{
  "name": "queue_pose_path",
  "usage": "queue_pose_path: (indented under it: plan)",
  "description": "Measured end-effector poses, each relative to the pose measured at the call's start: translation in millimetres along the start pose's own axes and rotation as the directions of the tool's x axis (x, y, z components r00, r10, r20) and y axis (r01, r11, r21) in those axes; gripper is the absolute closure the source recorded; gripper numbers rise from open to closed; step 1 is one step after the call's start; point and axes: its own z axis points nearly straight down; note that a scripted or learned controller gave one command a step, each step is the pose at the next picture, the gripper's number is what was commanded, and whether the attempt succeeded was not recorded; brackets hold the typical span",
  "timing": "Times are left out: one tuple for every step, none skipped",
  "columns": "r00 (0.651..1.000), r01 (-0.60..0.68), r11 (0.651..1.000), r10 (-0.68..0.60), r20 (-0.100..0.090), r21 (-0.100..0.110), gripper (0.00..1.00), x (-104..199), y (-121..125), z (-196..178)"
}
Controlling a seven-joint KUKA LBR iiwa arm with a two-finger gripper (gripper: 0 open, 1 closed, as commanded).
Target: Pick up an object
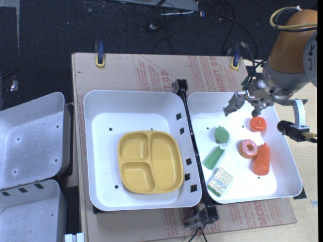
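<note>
Small orange-red round toy (258,124) sits at the far end of the right white bin (287,185), just under the gripper (252,102), nearest candidate. Looks light, rigid plastic, probably slick; pinch across its rounded sides. Can't tell the claw's opening. Pink doughnut toy (248,148) lies nearby.

Grey arm (290,49) reaching from right; jaws spread, empty
</note>
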Motion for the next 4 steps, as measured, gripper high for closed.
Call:
queue_pose_path:
  plan:
    - [1.000,0.003,1.000,-0.003,0.002,-0.013,0.00,0.5,2.6,-8.3]
    - [1.000,0.002,1.000,-0.002,0.001,-0.008,0.00,7.7,0.6,53.5]
    - [1.000,0.001,1.000,-0.001,0.001,-0.009,0.00,10.5,-0.7,117.4]
    - [1.000,0.001,1.000,-0.001,0.002,-0.013,0.00,11.0,-0.4,129.4]
